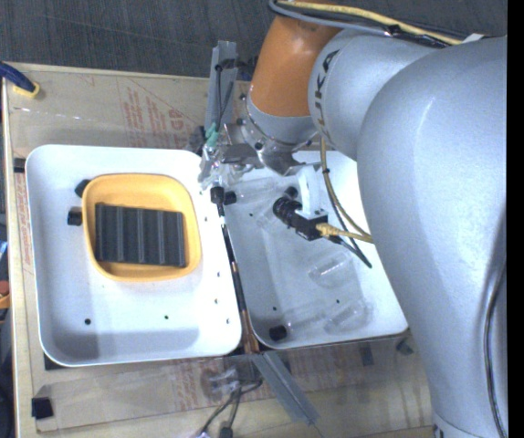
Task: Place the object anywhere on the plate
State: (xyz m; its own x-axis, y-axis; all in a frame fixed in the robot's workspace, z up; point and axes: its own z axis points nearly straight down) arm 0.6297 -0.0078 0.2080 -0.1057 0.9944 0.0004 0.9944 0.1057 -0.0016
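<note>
Your grey arm (pixel 426 153) looms closest, its end effector (pixel 218 173) poised over the seam between the bins, grip state impossible to tell, while the yellow plate (pixel 143 190) lies at nine o'clock and clear objects (pixel 330 267) rest at four o'clock.

Seen from above at a slant: a pale wooden bench (pixel 107 108) bearing two shallow white bins side by side. Left bin (pixel 52 327) toward the bench's left edge, right bin (pixel 385 313) touching it along the inner rims, its far end hidden beneath the arm. Blue-handled clamp (pixel 11 76) gripping the bench's far left corner.
</note>
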